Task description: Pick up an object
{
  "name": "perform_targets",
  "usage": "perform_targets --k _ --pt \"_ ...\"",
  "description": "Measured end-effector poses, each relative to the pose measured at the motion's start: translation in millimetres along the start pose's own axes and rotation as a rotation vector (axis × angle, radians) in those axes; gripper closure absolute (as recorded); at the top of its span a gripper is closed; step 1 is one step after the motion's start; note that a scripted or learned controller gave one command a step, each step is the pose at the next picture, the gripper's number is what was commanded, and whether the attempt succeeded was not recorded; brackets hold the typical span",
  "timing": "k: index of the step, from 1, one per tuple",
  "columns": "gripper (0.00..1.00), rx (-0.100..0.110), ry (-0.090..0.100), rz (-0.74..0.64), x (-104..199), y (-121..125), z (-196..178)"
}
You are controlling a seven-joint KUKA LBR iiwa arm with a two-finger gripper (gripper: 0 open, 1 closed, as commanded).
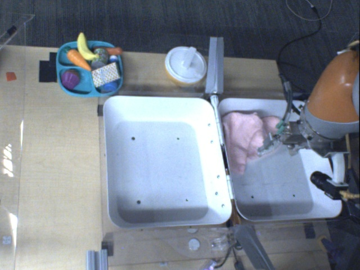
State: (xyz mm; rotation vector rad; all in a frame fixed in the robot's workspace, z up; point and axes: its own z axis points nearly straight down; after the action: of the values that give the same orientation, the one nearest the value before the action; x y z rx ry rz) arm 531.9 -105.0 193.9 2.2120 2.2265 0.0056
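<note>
Pink cloth [243,136], crumpled in a heap, lies in the right bin [281,201] against its left wall and far corner, and it is the only loose thing in either bin. Around it, going from largest to smallest: the wooden surface [50,167] carries both bins, the left bin [163,156] beside it, a blue tray of toy food [89,67] at the far left, and a white lidded cup [186,64] behind the bins. The arm [334,103] reaches in from the right, and its pincer [271,141] hangs at the cloth's right edge, seemingly touching it; whether it is spread or pressed together cannot be told. The step in hand looks like the approach, and next it must sink into the folds and pinch them.
</note>
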Motion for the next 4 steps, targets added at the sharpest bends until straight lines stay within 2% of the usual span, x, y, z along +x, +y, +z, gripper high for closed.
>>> perform_targets --k 1,2,3,4 --pt "0.00 -0.006 -0.002 -0.234 6.5 58.4 96.8" --pt "0.00 -0.011 -0.003 -0.282 8.9 96.8 102.8" --pt "1.00 -0.020 -0.004 -0.284 10.2 100.0 89.1" --pt "1.00 -0.005 -0.002 -0.394 58.9 139.2 6.8"
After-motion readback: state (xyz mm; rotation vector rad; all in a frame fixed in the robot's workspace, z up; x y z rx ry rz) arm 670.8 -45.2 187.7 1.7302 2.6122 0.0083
